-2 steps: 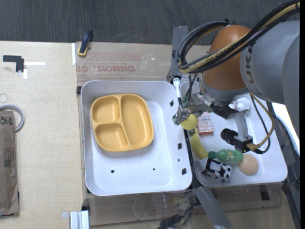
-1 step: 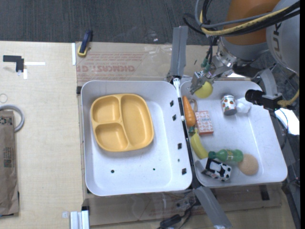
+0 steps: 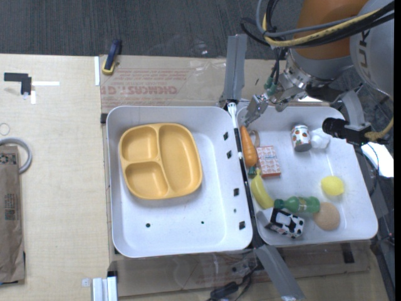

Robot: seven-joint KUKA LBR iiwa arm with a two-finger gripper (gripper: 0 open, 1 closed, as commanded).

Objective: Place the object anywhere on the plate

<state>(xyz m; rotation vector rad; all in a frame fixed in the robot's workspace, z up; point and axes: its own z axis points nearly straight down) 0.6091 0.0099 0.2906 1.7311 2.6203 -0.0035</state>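
The plate (image 3: pixel 161 161) (left bin) bore nothing. The gripper (image 3: pixel 254 113), fingers apart and grasping nothing, hung above the carrot (image 3: pixel 249 148); pickup and transfer remained.

The arm (image 3: pixel 338 17) runs off the top and right edges. The gripper (image 3: pixel 255 108) blurs against the bin wall, its fingertips too small to read. The brown paper bag (image 3: pixel 9 212) is cut by the left edge. The carrot's (image 3: pixel 249 146) top tucks under the gripper.
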